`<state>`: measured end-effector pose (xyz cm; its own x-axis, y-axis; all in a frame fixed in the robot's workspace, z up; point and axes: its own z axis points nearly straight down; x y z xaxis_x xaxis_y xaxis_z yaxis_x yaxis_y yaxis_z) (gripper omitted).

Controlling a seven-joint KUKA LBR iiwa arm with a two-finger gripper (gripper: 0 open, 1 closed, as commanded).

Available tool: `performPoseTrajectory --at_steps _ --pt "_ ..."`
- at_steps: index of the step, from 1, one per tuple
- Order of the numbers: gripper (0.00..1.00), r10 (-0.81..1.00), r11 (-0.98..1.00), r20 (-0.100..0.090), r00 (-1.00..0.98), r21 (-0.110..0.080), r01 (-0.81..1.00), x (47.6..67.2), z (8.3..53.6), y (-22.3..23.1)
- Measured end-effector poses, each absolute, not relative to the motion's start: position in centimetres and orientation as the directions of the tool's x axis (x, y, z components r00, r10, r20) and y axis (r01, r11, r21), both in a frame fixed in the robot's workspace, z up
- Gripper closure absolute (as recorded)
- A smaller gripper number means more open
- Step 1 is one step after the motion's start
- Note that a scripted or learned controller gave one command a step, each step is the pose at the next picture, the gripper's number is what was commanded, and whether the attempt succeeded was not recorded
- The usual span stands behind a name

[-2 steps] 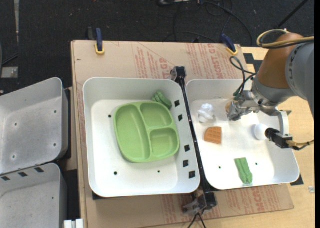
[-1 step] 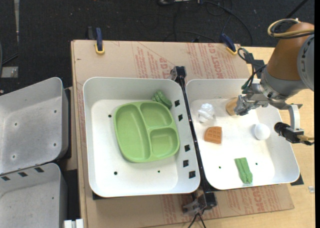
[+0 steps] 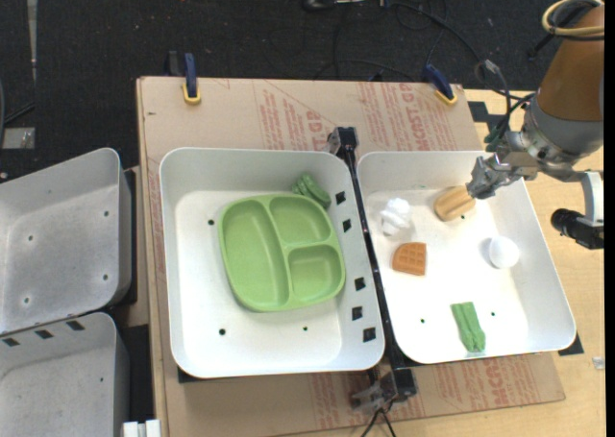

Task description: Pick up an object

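Two shallow white plastic bins are sitting side by side, a left bin (image 3: 183,262) and a right bin (image 3: 538,305). The left one is holding one light green three-compartment plastic tray (image 3: 282,251) and one small dark green leafy piece (image 3: 310,187) at the tray's far edge. The right one is carrying five things: one tan bread-like roll (image 3: 453,203), one white crumpled lump (image 3: 394,215), one orange waffle-patterned wedge (image 3: 410,258), one white round cap-like piece (image 3: 501,252) and one green ridged strip (image 3: 469,326).

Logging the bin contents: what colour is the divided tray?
Light green tray, clearest in the camera view.
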<state>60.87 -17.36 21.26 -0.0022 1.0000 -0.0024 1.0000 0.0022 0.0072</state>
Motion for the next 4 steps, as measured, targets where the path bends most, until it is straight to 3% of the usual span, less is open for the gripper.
performPoseTrajectory --at_steps 1,3,4 --pt "1.0 1.0 0.003 -0.003 -0.003 0.008 1.0 61.0 26.7 -17.4" --pt "1.0 1.0 0.007 0.002 -0.007 -0.003 1.0 58.3 25.4 -7.2" --pt "1.0 1.0 0.007 0.001 -0.007 -0.004 1.0 55.8 23.8 -2.4"
